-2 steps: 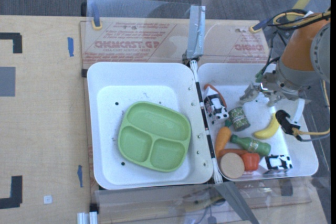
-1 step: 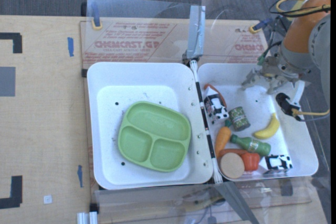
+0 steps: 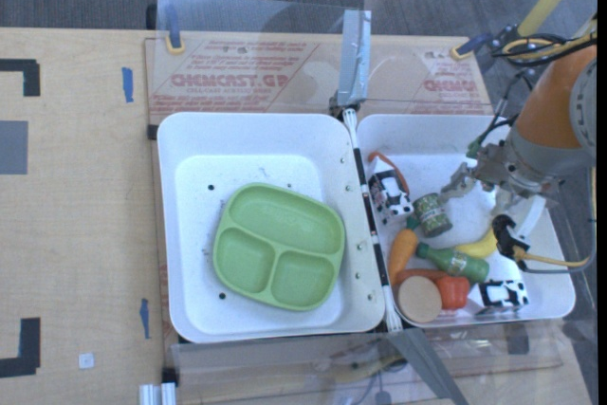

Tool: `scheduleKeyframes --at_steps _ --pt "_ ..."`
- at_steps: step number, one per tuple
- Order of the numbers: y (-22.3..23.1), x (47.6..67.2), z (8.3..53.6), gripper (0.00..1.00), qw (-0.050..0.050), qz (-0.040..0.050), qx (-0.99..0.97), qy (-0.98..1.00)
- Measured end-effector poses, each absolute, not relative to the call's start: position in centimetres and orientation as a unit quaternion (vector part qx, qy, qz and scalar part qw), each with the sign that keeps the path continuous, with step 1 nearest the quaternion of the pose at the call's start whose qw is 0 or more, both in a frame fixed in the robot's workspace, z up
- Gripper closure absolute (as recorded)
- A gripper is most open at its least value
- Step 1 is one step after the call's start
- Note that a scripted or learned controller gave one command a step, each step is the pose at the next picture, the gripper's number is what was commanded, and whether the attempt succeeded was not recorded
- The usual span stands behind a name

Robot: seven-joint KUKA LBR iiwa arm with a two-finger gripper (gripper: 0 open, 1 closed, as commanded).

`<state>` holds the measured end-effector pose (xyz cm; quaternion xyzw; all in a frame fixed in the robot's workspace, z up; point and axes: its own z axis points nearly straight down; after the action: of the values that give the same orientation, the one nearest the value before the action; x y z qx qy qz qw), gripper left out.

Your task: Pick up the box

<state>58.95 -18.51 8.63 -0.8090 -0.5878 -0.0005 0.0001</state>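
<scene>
Nearest, a black-and-white box [image 3: 501, 295] lies in the right bin's [image 3: 561, 301] front corner, near a green bottle [image 3: 455, 262]. It looks like light, stiff card, best pinched across its narrow sides. Farther back, the gripper [image 3: 482, 177] hovers beside a can [image 3: 433, 214]; whether it is spread or closed cannot be told.

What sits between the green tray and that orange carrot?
In the camera view, the rims of the two white bins meet there. The green tray lies in the left bin, the carrot in the right, and no loose object lies between.
</scene>
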Motion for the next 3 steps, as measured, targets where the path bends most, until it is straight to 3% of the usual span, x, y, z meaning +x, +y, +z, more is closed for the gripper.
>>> scheduleKeyframes --at_steps 1,2,3 --pt "-18.0 66.3 8.5 0.0 -0.001 -0.0003 -0.812 -0.584" --pt "-13.6 54.5 8.7 0.0 -0.001 -0.0016 -0.792 -0.61" --pt "-10.9 59.6 8.7 0.0 -0.002 -0.0016 -0.77 -0.638"
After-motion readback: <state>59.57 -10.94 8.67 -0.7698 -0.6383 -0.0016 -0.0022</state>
